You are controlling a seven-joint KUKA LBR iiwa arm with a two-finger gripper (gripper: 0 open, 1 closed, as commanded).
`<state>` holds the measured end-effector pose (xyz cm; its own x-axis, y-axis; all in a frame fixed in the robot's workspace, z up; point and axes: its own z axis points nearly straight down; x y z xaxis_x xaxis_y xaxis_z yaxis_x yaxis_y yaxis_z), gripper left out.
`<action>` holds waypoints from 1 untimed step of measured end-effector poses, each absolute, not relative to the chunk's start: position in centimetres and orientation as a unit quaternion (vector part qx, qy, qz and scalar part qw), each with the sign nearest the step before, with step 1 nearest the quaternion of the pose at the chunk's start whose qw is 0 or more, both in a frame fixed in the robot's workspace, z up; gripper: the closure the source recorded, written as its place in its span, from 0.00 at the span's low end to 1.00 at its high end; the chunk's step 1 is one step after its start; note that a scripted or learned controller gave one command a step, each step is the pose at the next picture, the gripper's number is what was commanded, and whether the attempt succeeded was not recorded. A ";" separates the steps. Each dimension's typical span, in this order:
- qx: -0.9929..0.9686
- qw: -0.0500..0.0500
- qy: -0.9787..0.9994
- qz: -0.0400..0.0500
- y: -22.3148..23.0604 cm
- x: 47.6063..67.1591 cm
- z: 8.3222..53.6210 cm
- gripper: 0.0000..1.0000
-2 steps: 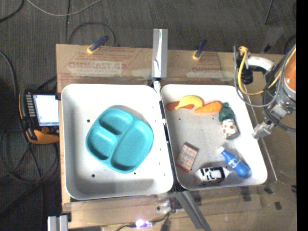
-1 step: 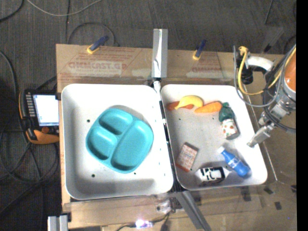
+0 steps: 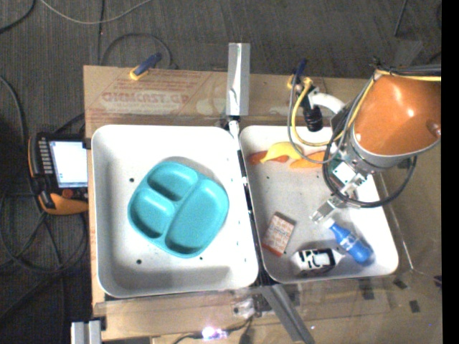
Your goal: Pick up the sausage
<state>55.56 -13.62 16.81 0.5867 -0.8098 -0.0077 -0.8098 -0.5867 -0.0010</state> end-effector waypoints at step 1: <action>-0.915 0.003 0.403 0.001 -10.8 62.6 9.2 0.00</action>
